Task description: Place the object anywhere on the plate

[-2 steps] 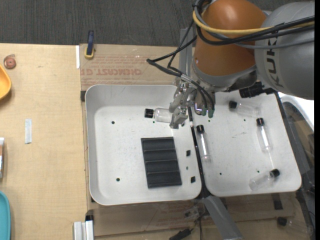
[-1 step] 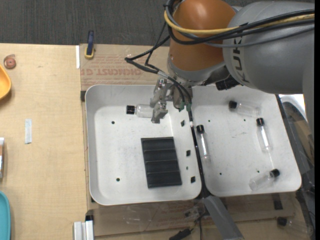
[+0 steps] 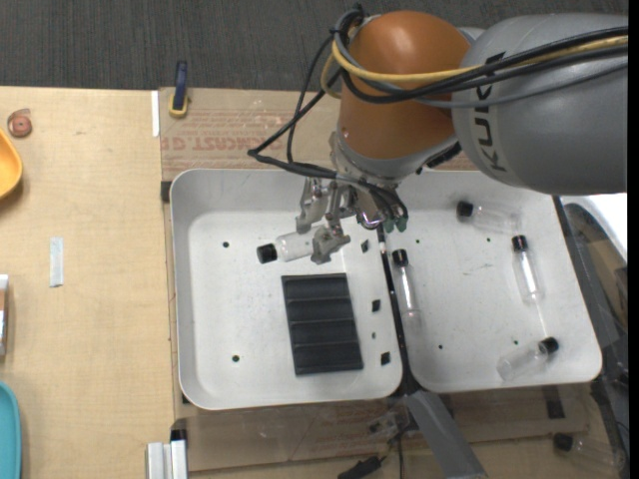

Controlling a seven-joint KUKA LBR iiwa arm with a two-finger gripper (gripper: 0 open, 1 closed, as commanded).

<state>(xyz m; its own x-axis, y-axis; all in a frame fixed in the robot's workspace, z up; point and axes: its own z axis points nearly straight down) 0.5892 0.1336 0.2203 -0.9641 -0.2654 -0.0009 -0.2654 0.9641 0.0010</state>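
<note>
A clear tube (image 3: 288, 246) with a black cap on its left end lies almost level over the left bin (image 3: 215, 208). My gripper (image 3: 319, 236) reaches down from the orange wrist and is shut on the tube's right end. The black ridged plate (image 3: 321, 323) rests on the left bin's floor, just below and slightly right of the tube. The tube is above the plate's far edge and apart from it.
The right bin (image 3: 574, 367) holds several more clear tubes with black caps: one (image 3: 403, 282) along the divider, one (image 3: 486, 214) at the back, one (image 3: 525, 268) at the right, one (image 3: 524, 358) near the front. The arm covers the bins' far middle.
</note>
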